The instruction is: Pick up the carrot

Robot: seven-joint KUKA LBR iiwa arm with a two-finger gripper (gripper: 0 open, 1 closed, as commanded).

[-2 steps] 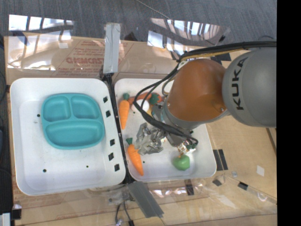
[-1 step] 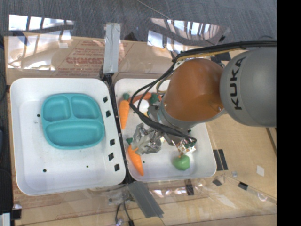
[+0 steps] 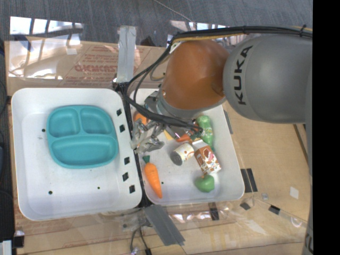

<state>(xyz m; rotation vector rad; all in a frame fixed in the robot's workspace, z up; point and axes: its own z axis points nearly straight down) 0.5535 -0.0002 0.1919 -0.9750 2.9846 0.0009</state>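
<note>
- Gripper [image 3: 146, 138]: down in the right bin, hard against its left wall, under the arm's orange band. Metal parts are tangled in cable and shadow; I cannot tell how it is set, and nothing can be made out in its grasp.
- Carrot [image 3: 153, 179]: lies flat on the floor of the right bin, just below the gripper and apart from it, green stub toward the gripper, orange tip pointing to the near edge. It sits close to the bin's left wall.
- Small cylinder [image 3: 181, 153], cream with a dark open end: on its side, right of the gripper, near the bin's middle.
- Brown patterned packet [image 3: 207, 161]: just right of the cylinder, tilted.
- Green round item [image 3: 204, 183]: below the packet, near the front wall.
- Green item [image 3: 205, 129]: partly under the arm, above the packet; small orange and white bits beside it, too hidden to name.
- Right bin [image 3: 228, 193]: white, shallow.
- Left bin [image 3: 32, 195]: white, holds a teal divided plate [image 3: 81, 136] with three compartments, lying flat.
- Arm [image 3: 265, 78]: grey, reaches in from the right, over the back of the right bin.
</note>
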